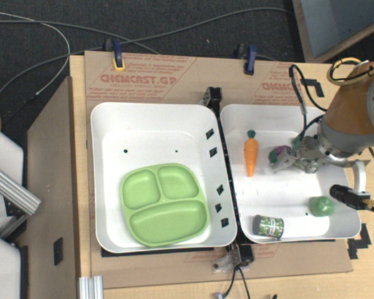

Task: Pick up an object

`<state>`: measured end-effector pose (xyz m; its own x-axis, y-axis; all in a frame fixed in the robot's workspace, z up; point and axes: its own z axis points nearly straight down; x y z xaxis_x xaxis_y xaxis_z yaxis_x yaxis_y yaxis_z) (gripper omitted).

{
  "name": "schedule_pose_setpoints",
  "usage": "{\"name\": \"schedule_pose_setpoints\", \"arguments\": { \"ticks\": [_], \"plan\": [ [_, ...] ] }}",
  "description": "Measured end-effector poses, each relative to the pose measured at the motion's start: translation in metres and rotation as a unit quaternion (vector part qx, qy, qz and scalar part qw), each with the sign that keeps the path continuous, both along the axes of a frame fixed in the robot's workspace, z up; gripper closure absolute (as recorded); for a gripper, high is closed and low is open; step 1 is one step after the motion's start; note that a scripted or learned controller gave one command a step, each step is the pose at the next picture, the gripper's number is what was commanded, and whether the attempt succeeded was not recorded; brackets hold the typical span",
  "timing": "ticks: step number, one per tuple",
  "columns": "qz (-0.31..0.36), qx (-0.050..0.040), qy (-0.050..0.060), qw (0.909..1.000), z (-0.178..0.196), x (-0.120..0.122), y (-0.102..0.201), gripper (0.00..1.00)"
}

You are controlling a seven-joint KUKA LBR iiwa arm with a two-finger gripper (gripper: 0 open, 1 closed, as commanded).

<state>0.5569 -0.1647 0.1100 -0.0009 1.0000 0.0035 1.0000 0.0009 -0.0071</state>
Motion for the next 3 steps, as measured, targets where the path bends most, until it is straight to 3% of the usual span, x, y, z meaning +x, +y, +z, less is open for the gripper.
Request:
{"name": "schedule_pose_setpoints", "arguments": {
  "ticks": [1, 2, 3],
  "plan": [
    [0.000, -0.0011, -0.004, 1.0000, 0.015, 0.002, -0.001, 1.00],
    [-0.001, -0.0028, -0.007, 1.0000, 0.073, -0.003, -0.008, 1.00],
    [0.000, -0.0029, -0.007, 1.0000, 0.127, 0.008, -0.013, 1.00]
  ]
}}
